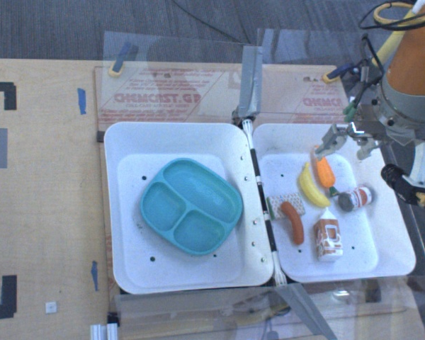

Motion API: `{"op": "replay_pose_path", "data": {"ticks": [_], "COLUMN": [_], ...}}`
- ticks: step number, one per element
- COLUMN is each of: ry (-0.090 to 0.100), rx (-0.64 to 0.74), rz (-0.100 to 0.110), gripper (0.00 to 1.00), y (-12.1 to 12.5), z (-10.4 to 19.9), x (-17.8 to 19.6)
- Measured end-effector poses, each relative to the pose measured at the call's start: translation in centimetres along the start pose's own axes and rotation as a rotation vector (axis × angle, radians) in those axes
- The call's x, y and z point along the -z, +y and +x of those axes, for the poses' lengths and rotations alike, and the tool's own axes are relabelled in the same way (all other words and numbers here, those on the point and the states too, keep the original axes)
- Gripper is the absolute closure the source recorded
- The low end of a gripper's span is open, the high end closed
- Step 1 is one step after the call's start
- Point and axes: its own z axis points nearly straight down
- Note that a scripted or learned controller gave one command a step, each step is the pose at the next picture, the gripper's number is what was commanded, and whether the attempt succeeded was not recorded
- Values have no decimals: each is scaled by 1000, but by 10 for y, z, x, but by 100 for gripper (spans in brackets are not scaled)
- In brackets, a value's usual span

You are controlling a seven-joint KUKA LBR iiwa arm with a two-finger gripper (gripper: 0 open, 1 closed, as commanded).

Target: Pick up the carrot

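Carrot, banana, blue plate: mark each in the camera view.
carrot (326,173), camera view, middle of its orange body.
banana (311,187), camera view, middle of its curve.
blue plate (171,205), camera view, floor of its left compartment.

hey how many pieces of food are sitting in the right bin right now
3: a banana near the bin's middle, a carrot touching its right side under the gripper, and a sausage below them toward the divider. Something small could be hidden under the arm.

Colours, both white bins (120,211)

Teal divided plate (191,205); orange carrot (326,172); yellow banana (311,185); red-brown sausage (293,221); white carton (329,238) with brown print; grey arm (411,76), orange band.
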Motion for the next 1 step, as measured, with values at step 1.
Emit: {"op": "replay_pose_path", "data": {"ticks": [1], "ry": [-1], "rx": [68], "rz": [-2], "gripper": [0], "y": [4], "z": [-41], "x": [-76]}}
